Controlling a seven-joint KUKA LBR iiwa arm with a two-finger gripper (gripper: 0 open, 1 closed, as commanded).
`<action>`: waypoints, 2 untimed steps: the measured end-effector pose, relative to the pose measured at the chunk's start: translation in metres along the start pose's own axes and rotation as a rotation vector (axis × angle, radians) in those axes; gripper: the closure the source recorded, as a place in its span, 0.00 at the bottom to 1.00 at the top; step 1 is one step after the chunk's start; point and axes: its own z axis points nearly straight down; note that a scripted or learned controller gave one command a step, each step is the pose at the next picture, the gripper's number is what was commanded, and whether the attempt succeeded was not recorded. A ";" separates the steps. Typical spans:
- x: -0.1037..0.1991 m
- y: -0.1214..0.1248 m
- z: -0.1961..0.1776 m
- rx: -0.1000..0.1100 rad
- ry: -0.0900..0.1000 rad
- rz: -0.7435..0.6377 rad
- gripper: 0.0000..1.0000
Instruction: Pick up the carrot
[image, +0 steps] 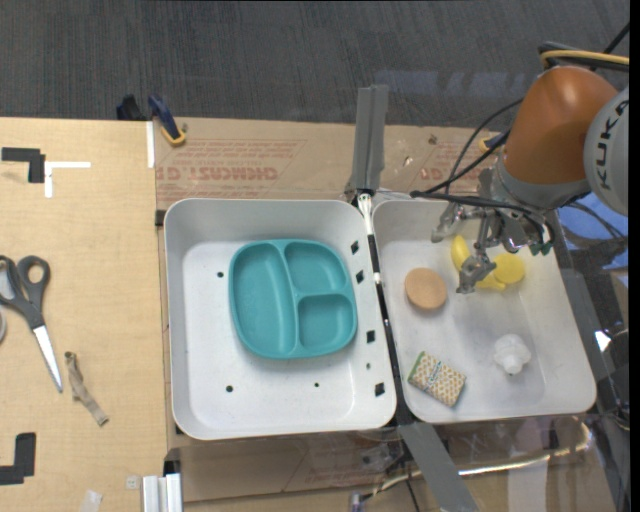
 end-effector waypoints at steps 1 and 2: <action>0.019 0.027 0.038 0.001 -0.001 0.367 0.00; 0.022 0.040 0.038 0.001 -0.001 0.506 0.00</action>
